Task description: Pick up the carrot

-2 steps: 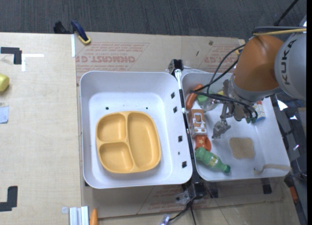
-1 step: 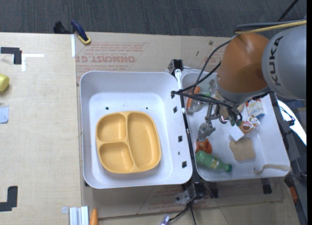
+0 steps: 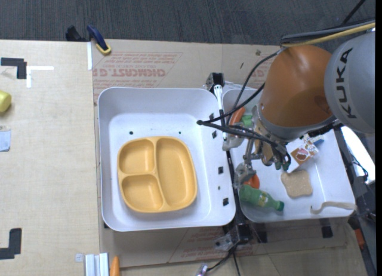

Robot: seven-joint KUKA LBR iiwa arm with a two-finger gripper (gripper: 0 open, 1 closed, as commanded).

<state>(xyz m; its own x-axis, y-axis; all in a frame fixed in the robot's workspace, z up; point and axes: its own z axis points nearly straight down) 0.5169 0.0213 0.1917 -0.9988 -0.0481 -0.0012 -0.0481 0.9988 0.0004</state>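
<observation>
Grey arm (image 3: 358, 83), black "KUKA" lettering; glossy orange band (image 3: 295, 86) above wrist; black cables trailing off wrist.

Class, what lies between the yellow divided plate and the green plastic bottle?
In the camera view, the bins' adjoining white walls separate the yellow divided plate from the green plastic bottle.

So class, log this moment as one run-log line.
arm: over right bin | gripper: low, near carrot | grasp: cannot tell | bottle, bread: right bin | tray: left bin
</observation>
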